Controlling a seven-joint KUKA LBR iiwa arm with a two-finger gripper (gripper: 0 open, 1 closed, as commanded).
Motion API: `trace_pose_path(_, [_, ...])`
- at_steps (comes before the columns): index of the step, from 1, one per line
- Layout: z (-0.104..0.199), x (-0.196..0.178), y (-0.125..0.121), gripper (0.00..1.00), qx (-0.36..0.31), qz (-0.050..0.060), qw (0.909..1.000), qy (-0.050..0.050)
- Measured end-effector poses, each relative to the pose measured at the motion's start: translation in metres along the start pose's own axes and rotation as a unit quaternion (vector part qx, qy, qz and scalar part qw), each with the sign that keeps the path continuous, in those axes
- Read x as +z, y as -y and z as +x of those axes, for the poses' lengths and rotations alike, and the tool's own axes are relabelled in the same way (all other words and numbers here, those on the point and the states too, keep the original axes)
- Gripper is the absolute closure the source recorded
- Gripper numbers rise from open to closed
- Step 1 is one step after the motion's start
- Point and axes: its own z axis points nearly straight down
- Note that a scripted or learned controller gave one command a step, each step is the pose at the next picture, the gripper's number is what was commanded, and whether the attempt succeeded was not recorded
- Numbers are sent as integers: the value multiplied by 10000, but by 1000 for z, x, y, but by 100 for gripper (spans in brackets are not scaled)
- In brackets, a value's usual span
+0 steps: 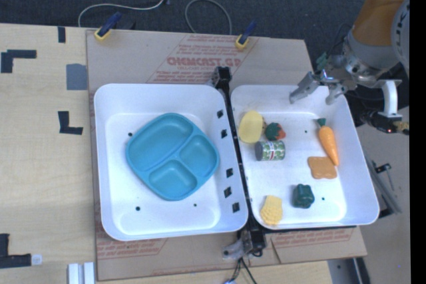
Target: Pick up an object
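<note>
My two-finger gripper (318,91) hangs over the far rim of the right-hand shallow white bin (353,143), fingers spread apart with nothing between them. Step in hand, as I judge it: approach, before any grasp.

Candidate objects lie in that bin:
- a pale yellow rounded plastic piece (251,126), near the divider;
- a small red-and-green toy (274,131), just beside it;
- a small green-labelled can (270,151) on its side;
- an orange toy carrot (328,144), nearest my fingers;
- a flat orange-tan piece (323,167);
- a dark green pepper-like toy (303,195);
- a yellow corn-like toy (271,209).

The left-hand white bin (106,143) holds a blue sectioned plastic tray (173,155).

Next move calls for travelling inward over one object, aligning the open fingers across its narrow axis, then descending. The carrot looks the shortest reach.
</note>
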Motion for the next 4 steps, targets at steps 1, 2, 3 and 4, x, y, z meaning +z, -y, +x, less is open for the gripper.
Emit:
trace_pose_path(1, [48, 88, 22, 0, -13, 50, 10000, -20])
trace_pose_path(2, [47, 138, 29, 0, -1, -16, 10000, 12])
trace_pose_path(3, [65, 136, -14, 0, -9, -22, 10000, 7])
trace_pose_path(4, [75, 136, -8, 0, -2, -20, 10000, 12])
